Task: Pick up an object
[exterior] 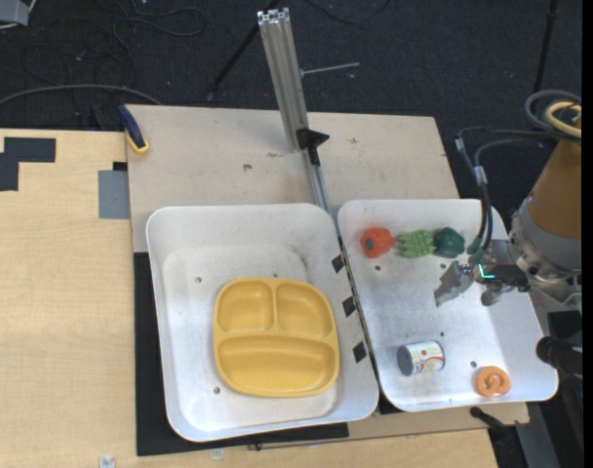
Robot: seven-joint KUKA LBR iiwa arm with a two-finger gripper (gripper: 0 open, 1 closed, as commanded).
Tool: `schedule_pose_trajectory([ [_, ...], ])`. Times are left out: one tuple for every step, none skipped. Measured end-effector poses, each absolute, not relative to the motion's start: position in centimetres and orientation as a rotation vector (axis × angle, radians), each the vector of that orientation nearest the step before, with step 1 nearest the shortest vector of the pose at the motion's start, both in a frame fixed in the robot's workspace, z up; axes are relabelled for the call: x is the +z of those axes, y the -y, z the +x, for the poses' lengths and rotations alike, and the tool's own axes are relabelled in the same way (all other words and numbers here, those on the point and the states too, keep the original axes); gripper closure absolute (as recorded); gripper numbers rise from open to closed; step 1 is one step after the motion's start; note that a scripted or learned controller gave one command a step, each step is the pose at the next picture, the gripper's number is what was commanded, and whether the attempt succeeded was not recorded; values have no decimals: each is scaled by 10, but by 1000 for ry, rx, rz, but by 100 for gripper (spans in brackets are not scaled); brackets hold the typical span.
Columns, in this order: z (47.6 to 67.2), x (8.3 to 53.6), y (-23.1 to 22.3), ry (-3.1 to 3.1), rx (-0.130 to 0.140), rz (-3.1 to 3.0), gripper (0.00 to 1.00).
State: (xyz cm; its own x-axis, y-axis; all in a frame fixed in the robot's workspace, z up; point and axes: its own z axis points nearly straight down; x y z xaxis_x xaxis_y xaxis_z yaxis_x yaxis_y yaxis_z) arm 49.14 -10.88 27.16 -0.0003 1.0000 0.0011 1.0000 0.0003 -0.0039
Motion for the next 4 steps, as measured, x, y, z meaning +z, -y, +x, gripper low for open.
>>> schedule_pose_trajectory([
  [492, 272, 109, 2220, 3, -2219, 0],
  [492, 228, 110, 2215, 7, -2217, 0],
  [496, 166, 112, 2214, 9, -2216, 0],
  [494, 122, 113, 2215, 7, -2217, 0],
])
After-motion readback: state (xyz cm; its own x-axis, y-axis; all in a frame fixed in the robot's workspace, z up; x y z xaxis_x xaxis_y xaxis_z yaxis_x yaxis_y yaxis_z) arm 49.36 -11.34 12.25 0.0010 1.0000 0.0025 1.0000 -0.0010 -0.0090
